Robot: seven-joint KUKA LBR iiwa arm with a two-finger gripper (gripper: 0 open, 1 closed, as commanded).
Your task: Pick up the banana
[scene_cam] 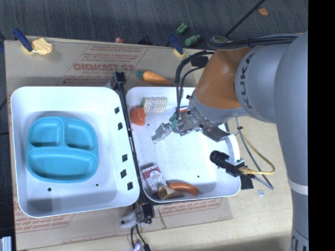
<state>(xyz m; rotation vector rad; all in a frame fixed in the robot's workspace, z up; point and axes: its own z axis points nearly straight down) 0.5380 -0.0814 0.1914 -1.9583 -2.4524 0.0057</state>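
My gripper (166,129) hangs low over the upper middle of the right bin (209,184), pointing left. The grey arm with its orange band (225,82) reaches in from the right and covers the bin's upper right part. A small red fruit (137,115) lies just left of the gripper, apart from it. A white and yellow checkered block (155,104) sits above the gripper by the bin's far wall. I see nothing yellow at the gripper.
A hot dog (181,187) and a red packet (152,175) lie at the right bin's front edge. The left bin (21,140) holds a blue divided tray (63,148). A carrot (154,77) rests on the cardboard behind the bins.
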